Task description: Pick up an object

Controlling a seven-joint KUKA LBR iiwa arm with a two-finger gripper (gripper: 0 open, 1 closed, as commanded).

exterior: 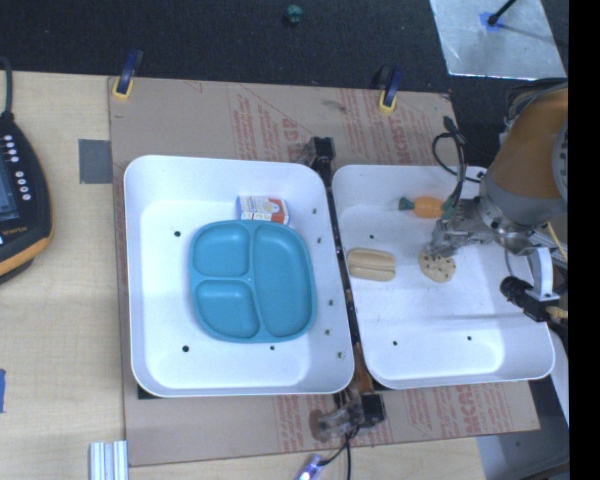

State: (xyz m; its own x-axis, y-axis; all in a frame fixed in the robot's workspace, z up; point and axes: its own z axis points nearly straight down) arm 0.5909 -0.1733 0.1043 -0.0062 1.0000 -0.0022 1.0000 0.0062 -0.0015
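The gripper is hanging just over the cookie in the right bin. Nothing is getting lifted yet. I cannot tell its grip.

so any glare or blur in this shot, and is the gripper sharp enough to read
Camera view: bright, even light washes out the flat floors of the left bin and right bin, with soft shadows along their walls; the blue divided plate is crisp; the gripper over the cookie-like piece is small and slightly soft, so its finger state is unclear.
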